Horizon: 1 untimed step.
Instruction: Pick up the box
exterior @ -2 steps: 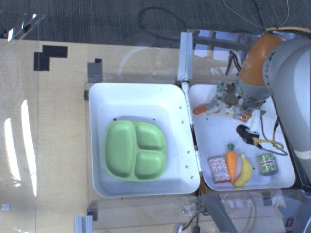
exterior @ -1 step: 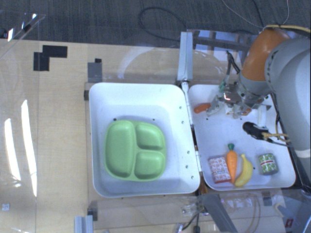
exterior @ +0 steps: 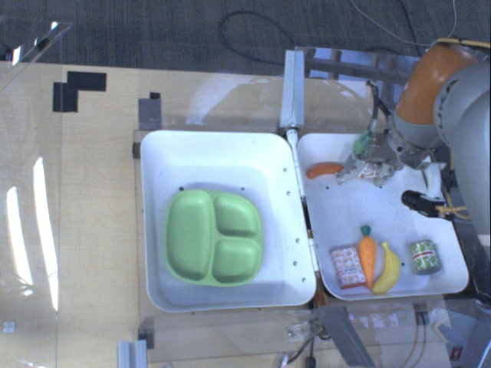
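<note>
From above, the worktop carries two white bins. The left bin holds a green divided tray. In the right bin, the box lies at the lower edge, just beside a toy carrot, a banana and a small can. The hand hangs over the bin's upper part, near an orange sausage-shaped toy, well apart from the box; whether its fingers are apart or together cannot be told.

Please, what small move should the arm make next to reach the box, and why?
Probably it should travel toward the near edge of the right white bin. The gripper hovers at the far end, beside the orange sausage-shaped toy, while the small red-and-white carton box lies flat at the near end, next to the toy carrot.
</note>
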Motion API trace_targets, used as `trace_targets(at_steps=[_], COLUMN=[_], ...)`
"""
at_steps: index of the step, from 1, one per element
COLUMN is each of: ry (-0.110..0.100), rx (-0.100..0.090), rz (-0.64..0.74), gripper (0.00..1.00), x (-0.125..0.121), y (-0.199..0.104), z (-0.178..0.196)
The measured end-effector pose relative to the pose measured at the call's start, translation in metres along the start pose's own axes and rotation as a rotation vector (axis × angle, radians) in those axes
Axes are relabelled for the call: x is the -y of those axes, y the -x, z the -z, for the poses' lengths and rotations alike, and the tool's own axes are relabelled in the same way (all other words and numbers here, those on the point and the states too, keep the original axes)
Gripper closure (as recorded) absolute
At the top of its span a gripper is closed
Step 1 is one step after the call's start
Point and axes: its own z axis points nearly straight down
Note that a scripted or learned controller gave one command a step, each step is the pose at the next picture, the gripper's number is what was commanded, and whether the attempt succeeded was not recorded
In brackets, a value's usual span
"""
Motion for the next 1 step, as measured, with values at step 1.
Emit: trace_targets(at_steps=[1], ry=[-0.001], rx=[0.021], rz=[-0.005], gripper=[1.00], x=[0.0037], y=[0.0131], z=[0.0105])
